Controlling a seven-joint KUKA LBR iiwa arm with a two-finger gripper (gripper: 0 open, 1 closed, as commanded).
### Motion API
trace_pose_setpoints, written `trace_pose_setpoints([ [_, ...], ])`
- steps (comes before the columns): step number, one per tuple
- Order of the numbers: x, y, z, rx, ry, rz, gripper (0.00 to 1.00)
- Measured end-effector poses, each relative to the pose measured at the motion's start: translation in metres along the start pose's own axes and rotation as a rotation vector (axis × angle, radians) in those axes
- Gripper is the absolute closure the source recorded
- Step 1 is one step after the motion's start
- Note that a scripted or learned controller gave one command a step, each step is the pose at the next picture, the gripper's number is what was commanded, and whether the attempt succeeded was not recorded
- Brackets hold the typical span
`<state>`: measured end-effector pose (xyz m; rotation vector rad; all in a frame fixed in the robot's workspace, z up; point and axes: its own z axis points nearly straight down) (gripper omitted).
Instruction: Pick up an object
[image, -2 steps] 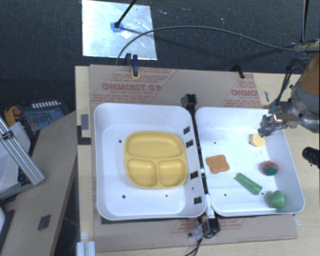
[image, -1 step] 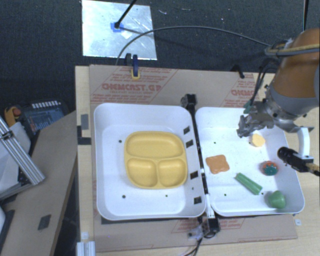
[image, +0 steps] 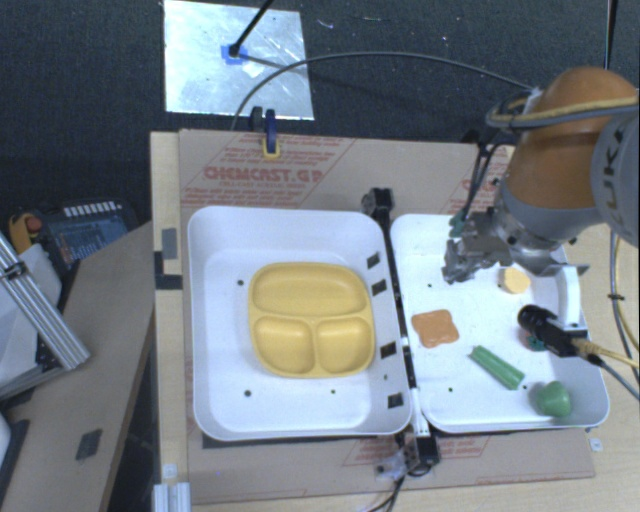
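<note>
The right bin holds an orange flat square piece, a green stick, a green rounded lump in the near right corner, and a pale yellow round piece. My gripper hangs over the back part of this bin, above and behind the orange square and left of the pale yellow piece. Nothing shows between its fingers. The arm covers the bin's back right part.
In the left bin lies a yellow plate with three compartments. A black clip row runs between the two bins. A foil sheet lies behind the bench, and grey equipment stands at the far left.
</note>
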<state>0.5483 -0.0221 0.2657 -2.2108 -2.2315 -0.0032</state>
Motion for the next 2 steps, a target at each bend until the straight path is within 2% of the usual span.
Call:
trace_pose_setpoints([
  [2,0.101,-0.007,0.032,0.001,0.001,-0.001,1.00],
])
